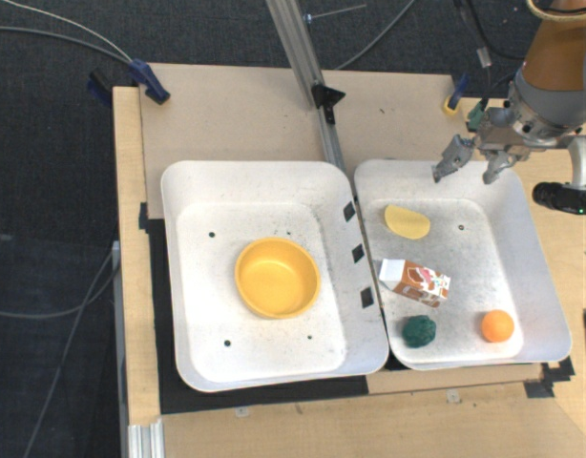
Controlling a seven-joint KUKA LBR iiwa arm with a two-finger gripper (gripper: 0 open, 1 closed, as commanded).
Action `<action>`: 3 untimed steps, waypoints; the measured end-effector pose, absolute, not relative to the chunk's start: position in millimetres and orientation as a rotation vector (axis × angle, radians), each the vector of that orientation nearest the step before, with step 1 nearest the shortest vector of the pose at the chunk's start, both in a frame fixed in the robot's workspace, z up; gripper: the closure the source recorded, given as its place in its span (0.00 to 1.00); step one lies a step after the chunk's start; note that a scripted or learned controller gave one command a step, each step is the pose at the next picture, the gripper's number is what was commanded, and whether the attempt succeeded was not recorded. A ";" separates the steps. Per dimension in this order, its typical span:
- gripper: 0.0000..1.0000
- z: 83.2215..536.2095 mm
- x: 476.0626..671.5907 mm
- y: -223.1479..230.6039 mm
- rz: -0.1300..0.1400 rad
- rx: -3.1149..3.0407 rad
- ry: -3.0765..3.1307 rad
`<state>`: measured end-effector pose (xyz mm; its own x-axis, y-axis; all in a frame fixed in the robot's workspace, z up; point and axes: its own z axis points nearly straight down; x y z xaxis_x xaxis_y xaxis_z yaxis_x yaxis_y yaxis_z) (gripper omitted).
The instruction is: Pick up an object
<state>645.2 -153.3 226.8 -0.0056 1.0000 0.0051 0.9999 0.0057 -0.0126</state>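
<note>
My gripper (472, 165) hangs over the far rim of the right bin (532, 256), its two fingers spread open with nothing between them. Below and left of it in that bin lies a flat yellow piece (407, 222). Nearer the front are a small red and white carton (416, 282) on its side, a dark green ball (419, 330) and an orange ball (497, 326). A yellow bowl (276, 277) sits upright in the middle of the left bin (202, 208).
A slanted metal pole (298, 41) runs down from the top to the gap between the bins. Black clips (358, 253) line that gap. Blue clamps (151, 81) sit at the bench's far corners. Cables cross the dark floor behind.
</note>
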 end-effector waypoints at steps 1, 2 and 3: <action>0.00 169.6 651.4 -155.9 0.018 -2.202 -2.214; 0.00 104.4 650.4 -158.1 0.020 -2.203 -2.211; 0.00 93.6 649.2 -155.3 0.014 -2.206 -2.215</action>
<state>649.2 -155.3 93.6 -0.0042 1.0000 0.0046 0.9998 0.0043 -0.0174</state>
